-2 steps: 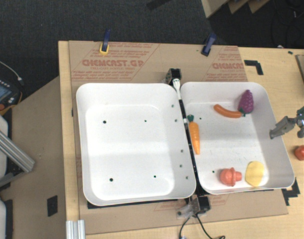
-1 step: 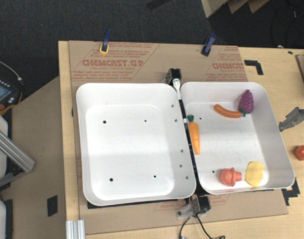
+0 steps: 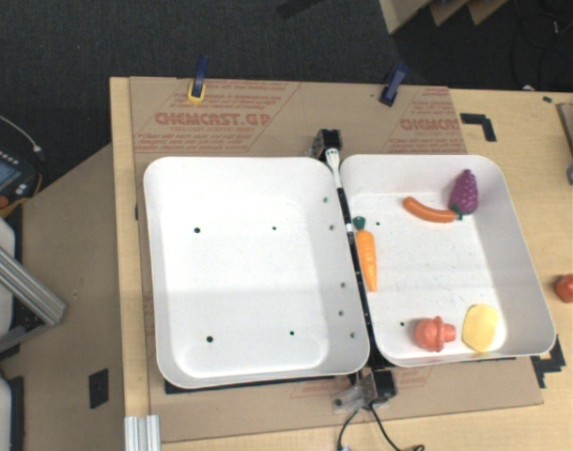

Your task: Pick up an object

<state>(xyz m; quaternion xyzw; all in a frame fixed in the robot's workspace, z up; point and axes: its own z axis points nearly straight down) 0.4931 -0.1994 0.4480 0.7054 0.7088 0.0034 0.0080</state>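
A small red-orange object (image 3: pixel 566 288) is sitting on the table (image 3: pixel 549 205) at the right edge, too cropped to identify. The dark device (image 3: pixel 3 172) at the left is getting cut off by the edge, and the cable (image 3: pixel 362 430) is running off the bottom.

1. The left bin (image 3: pixel 240 271) offers a broad open floor from wall to wall.
2. In the right bin (image 3: pixel 437 271), the middle is open between the things along its edges.
3. The carrot (image 3: pixel 365 257) lies tight against the dividing wall.
4. The sausage (image 3: pixel 428 211) and grapes (image 3: pixel 464 193) crowd the far corner, touching.
5. The red toy (image 3: pixel 433 333) and lemon (image 3: pixel 480 328) sit close together by the near rim.
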